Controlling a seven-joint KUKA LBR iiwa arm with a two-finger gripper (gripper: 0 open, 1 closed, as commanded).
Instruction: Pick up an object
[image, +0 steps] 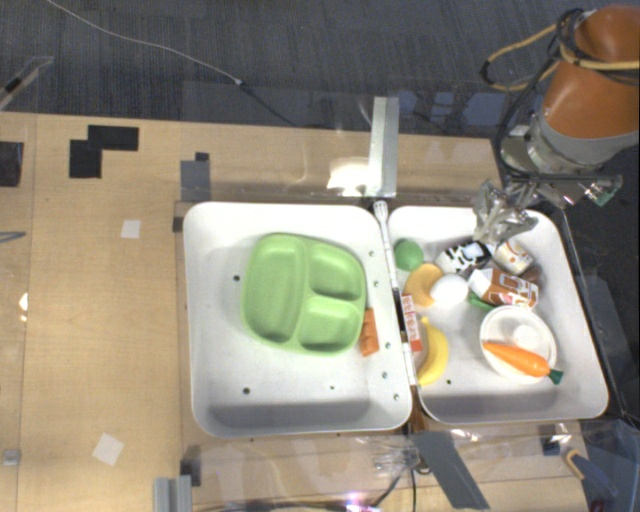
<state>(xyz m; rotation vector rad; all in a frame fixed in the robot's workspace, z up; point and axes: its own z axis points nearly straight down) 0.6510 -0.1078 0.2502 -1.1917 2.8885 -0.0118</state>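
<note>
1. I see the wooden bench (90, 330) carrying two shallow white bins side by side, the left bin (215, 390) and the right bin (580, 395), with a metal divider between them.
2. The arm (585, 95) comes in from the upper right, its orange band uppermost above the grey wrist.
3. A green sectioned tray (300, 290) lies in the middle of the left bin, with a small orange packet (368, 333) touching its right edge.
4. In the right bin, a white bowl (515, 335) holds a carrot (518, 360) lying across it.
5. A banana (435, 352) rests along the left wall of that bin, and a green ball (407, 254) sits above it.
6. A brown-and-white carton (510, 290), a white egg-like object (449, 291) and a black-and-white toy (463, 257) crowd the upper middle.
7. The gripper (500, 215) hangs over the right bin's upper edge, just above a small cup-like item (513, 257); I cannot tell whether it is parted or closed, or whether it touches anything.
</note>
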